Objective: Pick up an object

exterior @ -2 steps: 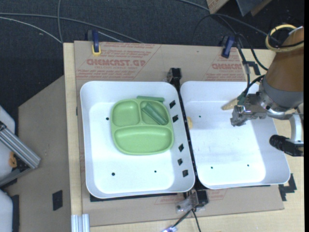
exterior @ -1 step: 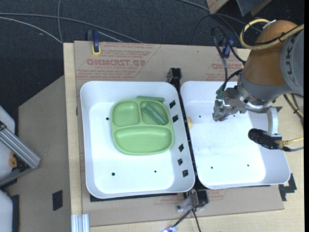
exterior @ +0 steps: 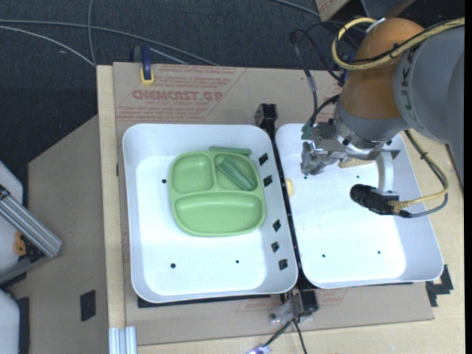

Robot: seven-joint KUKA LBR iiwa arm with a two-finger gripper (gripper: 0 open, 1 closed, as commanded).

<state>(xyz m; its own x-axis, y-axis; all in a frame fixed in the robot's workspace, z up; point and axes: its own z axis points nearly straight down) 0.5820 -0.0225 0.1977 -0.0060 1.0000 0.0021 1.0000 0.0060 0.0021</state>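
Left bin [exterior: 147, 220] holds a green divided plate [exterior: 216, 195], lying flat near the bin's centre, with a green oblong piece [exterior: 237, 172] resting in its upper right compartment. The gripper [exterior: 316, 161] hangs over the upper left part of the right bin [exterior: 369, 249], well apart from the plate (nothing seen between its tips; opening cannot be judged)

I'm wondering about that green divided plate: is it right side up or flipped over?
Right side up. The green plate lies flat in the left bin, its three hollow compartments facing upward, with a green piece lying in one.
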